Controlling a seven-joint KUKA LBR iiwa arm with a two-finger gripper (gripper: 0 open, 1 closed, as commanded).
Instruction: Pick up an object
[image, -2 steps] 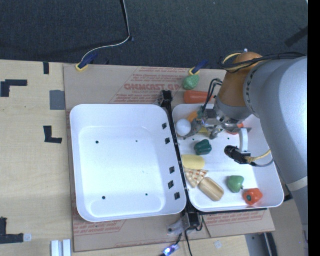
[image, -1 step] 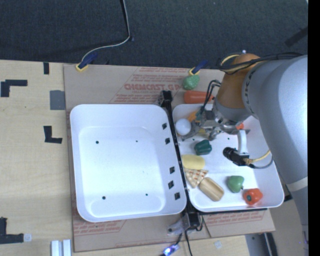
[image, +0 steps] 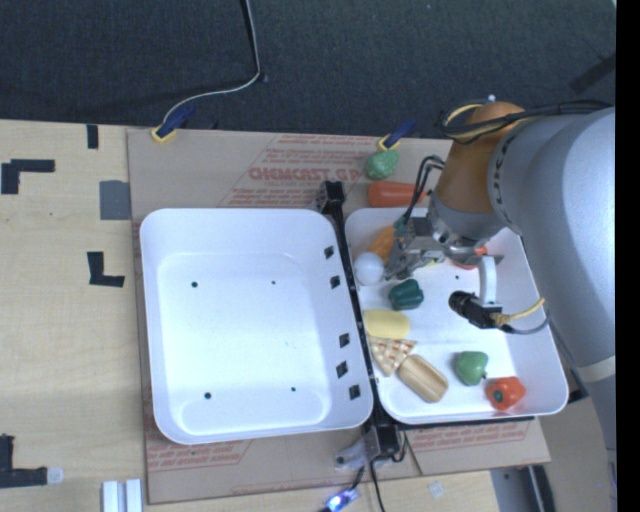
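The arm (image: 560, 200) reaches into the right bin (image: 530, 345), its gripper (image: 408, 258) low over a dark green piece (image: 406, 294) beside a white ball (image: 369, 267). Nearer the front lie a yellow piece (image: 386, 324), a bread roll (image: 422, 378) and a red pepper (image: 505, 392). The left bin (image: 240, 320) sits alongside.

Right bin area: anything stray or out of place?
Yes. A green toy and a red-orange one sit outside the right bin, on the cardboard just past its far rim. The rest of the toys, including the dark green piece below the gripper, lie inside. Nothing looks spilled or broken.
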